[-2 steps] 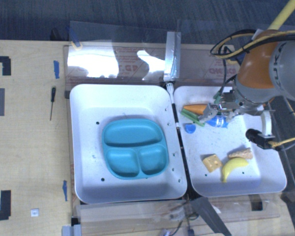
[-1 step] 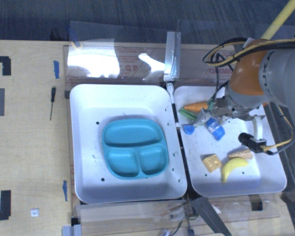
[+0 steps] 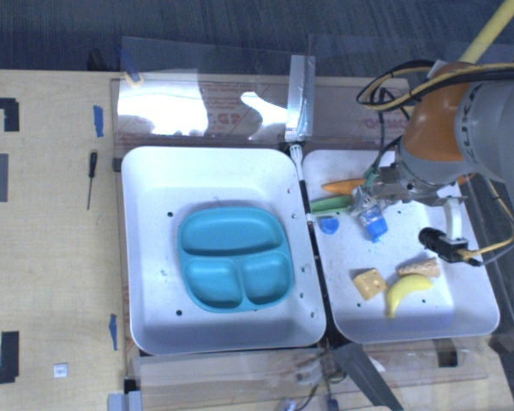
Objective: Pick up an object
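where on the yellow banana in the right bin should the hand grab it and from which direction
Grip the curved yellow plastic banana across its thick middle, coming straight down from above. It lies flat on the floor of the right white bin, so a side approach has nothing to close on. Set the fingers across the curve; a tan bread-like piece sits close above it, so keep toward the lower end.

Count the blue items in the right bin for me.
2: a small blue piece by the bin's left wall, below the green stick, and a blue block under the pincer. The arm may hide others.
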Motion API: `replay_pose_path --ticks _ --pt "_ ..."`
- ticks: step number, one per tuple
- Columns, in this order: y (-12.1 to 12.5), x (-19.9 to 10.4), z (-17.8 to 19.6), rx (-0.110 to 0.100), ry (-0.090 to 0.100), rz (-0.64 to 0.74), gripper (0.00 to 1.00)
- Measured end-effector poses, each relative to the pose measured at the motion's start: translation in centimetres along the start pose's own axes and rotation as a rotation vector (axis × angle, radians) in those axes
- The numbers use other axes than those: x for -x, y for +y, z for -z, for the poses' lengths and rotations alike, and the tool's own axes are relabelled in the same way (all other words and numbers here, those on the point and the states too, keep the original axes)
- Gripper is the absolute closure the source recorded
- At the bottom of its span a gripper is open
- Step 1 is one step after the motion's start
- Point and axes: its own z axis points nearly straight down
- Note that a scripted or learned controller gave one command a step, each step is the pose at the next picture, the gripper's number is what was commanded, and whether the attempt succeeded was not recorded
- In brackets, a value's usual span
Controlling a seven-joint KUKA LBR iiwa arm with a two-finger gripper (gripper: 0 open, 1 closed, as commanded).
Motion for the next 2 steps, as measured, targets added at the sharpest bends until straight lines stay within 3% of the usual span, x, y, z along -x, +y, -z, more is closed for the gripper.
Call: replay_pose_path --ticks 1,2 --pt "-0.23 -7.77 9.02 0.002 0.004 -0.031 1.0" --pt "-0.25 -7.68 9.83 0.001 0.003 -0.032 1.0"
